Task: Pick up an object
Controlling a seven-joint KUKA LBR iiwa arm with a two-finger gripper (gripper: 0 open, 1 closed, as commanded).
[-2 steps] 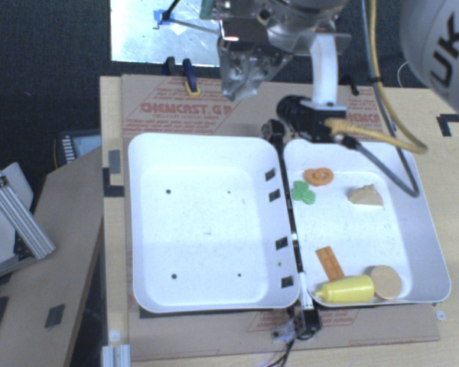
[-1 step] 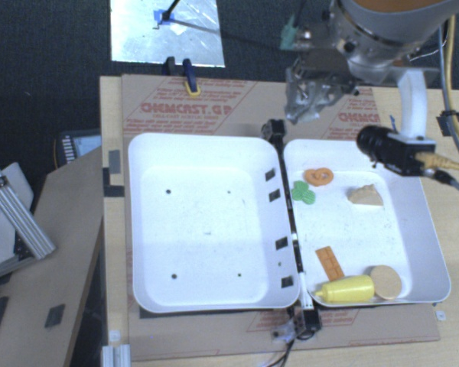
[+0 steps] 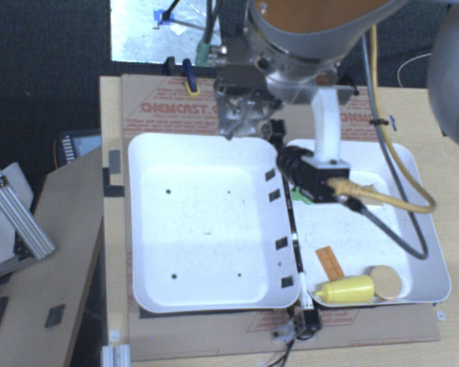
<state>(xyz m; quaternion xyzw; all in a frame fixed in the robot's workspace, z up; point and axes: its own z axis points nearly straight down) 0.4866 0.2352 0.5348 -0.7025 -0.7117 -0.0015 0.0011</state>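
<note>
The bench (image 3: 111, 205) carries two shallow white bins side by side on a sheet of printed cardboard (image 3: 176, 105). The left bin (image 3: 206, 220) shows a bare white floor with a few small dark specks. The right bin (image 3: 421, 243) holds the loose items, all grouped at its near edge: a yellow bottle (image 3: 344, 289) lying on its side, a round tan disc (image 3: 385, 281) touching the bottle's right end, and a small orange strip (image 3: 330, 262) lying flat just above the bottle. A green item (image 3: 301, 196) sits near the far left side of this bin, mostly hidden by a black fitting (image 3: 314, 176), and it cannot be identified.

The arm (image 3: 321, 14) reaches in across the top of the view, its orange band prominent, with yellow hose (image 3: 398, 197) looping down over the right bin. The gripper (image 3: 241, 121) hangs over the far rim of the left bin, near the divide between the bins. It is blurred and partly hidden by the wrist, so its opening cannot be told. Nothing is seen between its tips. It stands well apart from the bottle, disc and strip.
</note>
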